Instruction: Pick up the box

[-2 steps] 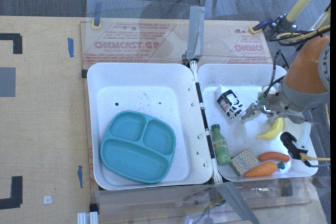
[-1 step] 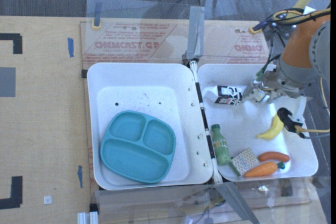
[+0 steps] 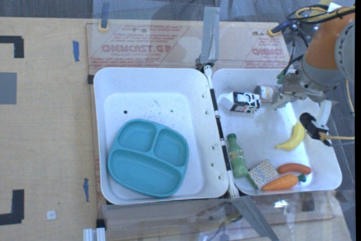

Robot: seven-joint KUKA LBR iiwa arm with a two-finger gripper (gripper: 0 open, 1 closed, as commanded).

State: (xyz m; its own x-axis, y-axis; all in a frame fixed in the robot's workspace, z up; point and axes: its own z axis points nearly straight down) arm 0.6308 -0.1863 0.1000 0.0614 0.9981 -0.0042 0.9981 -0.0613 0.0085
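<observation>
Box (image 3: 263, 172) lies well apart from the tool (image 3: 280, 100); its state I cannot tell.

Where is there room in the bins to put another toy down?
In the left bin, the white strip above the blue tray is bare. In the right bin, there is a bare patch between the green bottle and the banana. Its bottom corner is crowded: box, carrot, red sausage.
</observation>
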